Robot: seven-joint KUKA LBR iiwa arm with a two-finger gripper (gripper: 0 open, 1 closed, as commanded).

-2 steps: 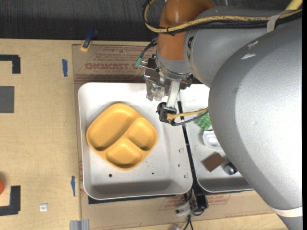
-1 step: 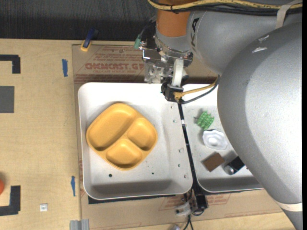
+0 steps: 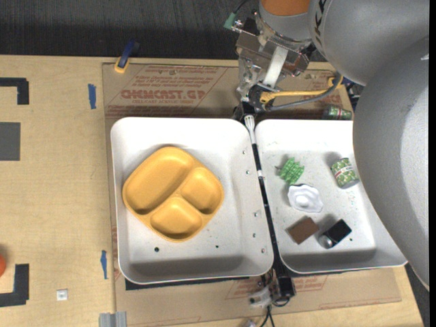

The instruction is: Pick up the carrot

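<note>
Above the far rim between the two bins, the hand, pointing down, finger state indiscernible.

Two white bins, one yellow tray, five small items.

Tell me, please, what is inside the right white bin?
Inside the right bin lie a green ridged piece, a green-labelled can, a white piece, a brown block and a black object. The arm covers its right edge.
</note>
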